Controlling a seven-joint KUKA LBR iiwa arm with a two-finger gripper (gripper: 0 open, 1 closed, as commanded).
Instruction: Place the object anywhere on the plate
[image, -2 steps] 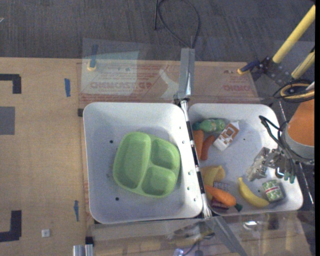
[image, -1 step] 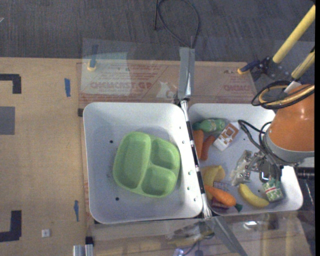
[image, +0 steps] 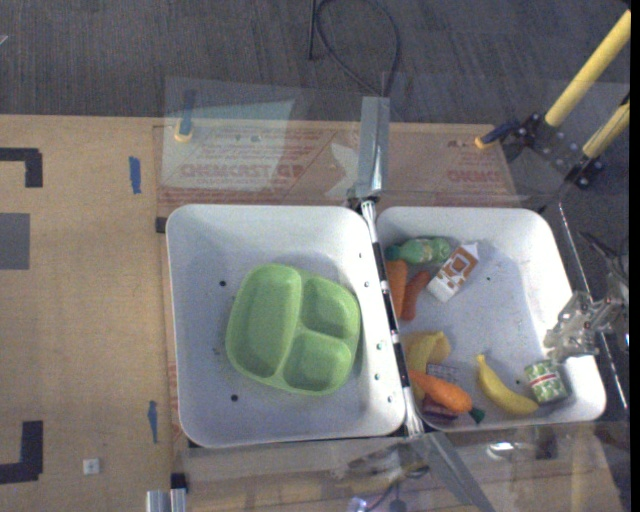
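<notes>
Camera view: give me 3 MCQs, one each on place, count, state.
1. Where is the green plate?
A. left bin
B. right bin
C. on the bench outside the bins

2. How many compartments does the plate have?
A. two
B. three
C. five

3. What state is the plate in?
A. holds a banana
B. flipped upside down
C. nothing on it

Answers:
1. A: the plate lies in the left bin, while the toys sit in the right bin.
2. B: ridges split it into one large section and two smaller ones.
3. C: the banana lies in the right bin near the tool, and the plate's compartments are bare.
</notes>
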